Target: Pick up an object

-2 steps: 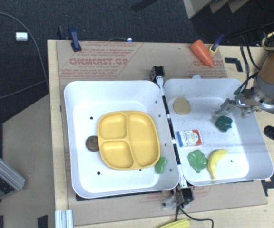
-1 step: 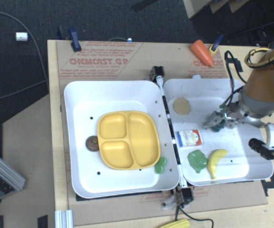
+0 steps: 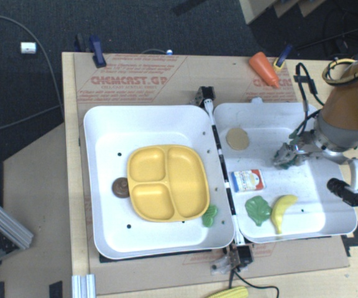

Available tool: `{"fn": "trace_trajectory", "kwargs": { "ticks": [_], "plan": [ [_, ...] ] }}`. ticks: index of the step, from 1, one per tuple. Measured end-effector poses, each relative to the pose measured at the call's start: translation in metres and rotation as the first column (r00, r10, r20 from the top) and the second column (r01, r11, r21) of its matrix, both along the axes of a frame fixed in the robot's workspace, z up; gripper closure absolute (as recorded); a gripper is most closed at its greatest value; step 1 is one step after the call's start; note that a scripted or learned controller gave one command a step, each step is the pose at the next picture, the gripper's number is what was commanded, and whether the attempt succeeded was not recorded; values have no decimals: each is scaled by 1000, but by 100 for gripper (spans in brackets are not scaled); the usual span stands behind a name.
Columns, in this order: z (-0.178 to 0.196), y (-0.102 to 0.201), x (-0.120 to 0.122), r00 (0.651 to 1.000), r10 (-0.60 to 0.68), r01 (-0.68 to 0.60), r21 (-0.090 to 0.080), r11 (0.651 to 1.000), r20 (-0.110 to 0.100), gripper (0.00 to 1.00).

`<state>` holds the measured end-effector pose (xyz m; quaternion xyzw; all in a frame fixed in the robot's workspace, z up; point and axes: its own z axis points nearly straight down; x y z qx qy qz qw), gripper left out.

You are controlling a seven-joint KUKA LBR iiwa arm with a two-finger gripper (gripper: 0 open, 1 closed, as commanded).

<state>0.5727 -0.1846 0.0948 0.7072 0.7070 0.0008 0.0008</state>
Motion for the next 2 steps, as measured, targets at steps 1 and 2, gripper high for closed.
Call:
{"fn": "trace_trajectory", "kwargs": {
  "ticks": [1,2],
  "plan": [
    [-10,47,61,1000,2,-2,0,1000,-1,100],
    [91,123,46,1000,2,-2,1,1000,1,100]
  ]
}}
